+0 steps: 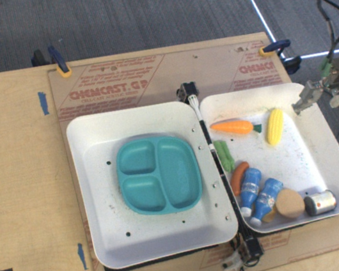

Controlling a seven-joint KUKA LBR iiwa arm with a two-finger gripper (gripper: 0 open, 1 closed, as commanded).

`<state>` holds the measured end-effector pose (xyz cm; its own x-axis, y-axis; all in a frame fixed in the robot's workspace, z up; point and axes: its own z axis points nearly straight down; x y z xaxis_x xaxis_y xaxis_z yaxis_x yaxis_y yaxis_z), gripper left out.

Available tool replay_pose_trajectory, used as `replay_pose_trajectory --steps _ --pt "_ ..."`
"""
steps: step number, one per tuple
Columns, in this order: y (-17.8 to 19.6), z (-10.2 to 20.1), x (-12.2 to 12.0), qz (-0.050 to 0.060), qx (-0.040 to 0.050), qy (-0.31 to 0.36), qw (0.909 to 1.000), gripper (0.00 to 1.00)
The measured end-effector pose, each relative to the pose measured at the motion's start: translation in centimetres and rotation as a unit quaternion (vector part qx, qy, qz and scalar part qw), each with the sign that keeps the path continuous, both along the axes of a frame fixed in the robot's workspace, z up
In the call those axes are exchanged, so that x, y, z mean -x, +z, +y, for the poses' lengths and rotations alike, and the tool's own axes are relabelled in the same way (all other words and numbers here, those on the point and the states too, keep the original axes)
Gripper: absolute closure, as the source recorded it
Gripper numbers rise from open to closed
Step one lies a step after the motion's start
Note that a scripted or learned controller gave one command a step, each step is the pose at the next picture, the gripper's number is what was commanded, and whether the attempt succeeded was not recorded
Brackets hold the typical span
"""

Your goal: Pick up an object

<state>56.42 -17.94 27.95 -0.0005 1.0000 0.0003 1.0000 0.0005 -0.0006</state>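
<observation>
The right bin holds an orange carrot and a yellow corn cob near its far side. A green pod and a reddish sausage lie along its left wall. Two blue bottles, a tan round piece and a silver can crowd the near end. My gripper hovers over the bin's far right corner, right of the corn, with nothing seen in it.
The left bin carries a teal divided plate. A black clip sits where the two bins meet at the back. Blue and yellow clamps pin the cardboard sheet under the bins.
</observation>
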Motion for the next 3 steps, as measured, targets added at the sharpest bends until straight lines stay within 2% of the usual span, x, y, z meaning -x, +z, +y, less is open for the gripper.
replay_pose_trajectory --steps 1,2,3 --pt "-19.3 5.8 3.7 -0.003 0.0 0.067 0.9977 0.0" --pt "-19.3 7.0 -3.7 -0.003 0.0003 -0.046 0.9989 0.0" --pt "-19.5 7.3 -8.7 0.015 0.001 -0.087 0.9961 0.0"
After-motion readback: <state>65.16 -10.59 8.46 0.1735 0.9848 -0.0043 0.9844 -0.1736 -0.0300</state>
